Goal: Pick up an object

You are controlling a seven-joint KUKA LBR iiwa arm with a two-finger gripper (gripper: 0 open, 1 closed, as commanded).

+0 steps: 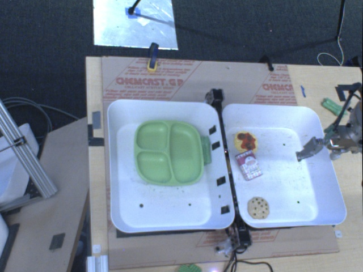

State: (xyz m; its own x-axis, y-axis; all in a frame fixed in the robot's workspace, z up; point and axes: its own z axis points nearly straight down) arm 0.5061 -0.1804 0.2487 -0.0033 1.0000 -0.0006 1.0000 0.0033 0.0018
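Left bin [122, 211]: white, shallow, holds one green divided plate [169, 152] with three compartments, lying flat a little left of the bin's centre line and toward the far wall. A green tab sticks out from the plate's right edge, near the divider between the bins. Nothing rests on the plate.

Between the bins: black clips run along the shared walls.

Right bin [326, 205]: three small objects, all grouped in its left half. Yellow-and-red toy [245, 140] lies nearest the far-left corner. Just below it, touching or almost touching, a small red-and-white packet [249, 165] lies tilted. A round tan cookie [258, 207] with dark specks sits apart from these two, close to the near wall.

Tool [311, 149]: at the right side of the right bin, over its bare floor near the right wall, well apart from all three objects. It points left and slightly down in the view. Nothing is visible in it. Whether its grip is wide or narrow cannot be told at this resolution.

Surface [187, 78]: cardboard sheet with red printing under both bins.
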